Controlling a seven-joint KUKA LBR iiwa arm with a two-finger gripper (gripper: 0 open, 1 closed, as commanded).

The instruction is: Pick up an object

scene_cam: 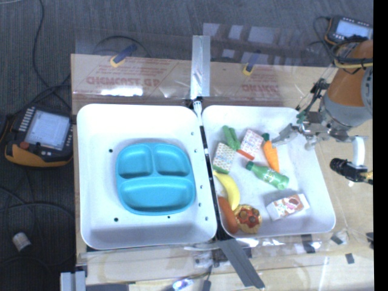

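Observation:
The right bin (315, 162) holds several toy foods. Among them are an orange carrot (271, 156), a green bottle (267, 174), a yellow banana (228, 187) and a small white carton (286, 206). A red and yellow fruit (247, 217) lies at the front. Two small patterned boxes (251, 142) and a green vegetable (230, 137) lie toward the back left. My gripper (290, 133) reaches in from the right over the bin's back right part, just up and right of the carrot. Nothing is seen held in it.
The left bin (97, 132) holds a blue divided plate (156, 177). A metal divider (199, 71) stands behind the seam between the bins. A teach pendant (39, 135) lies on the floor to the left. Cables run along the bench's right side.

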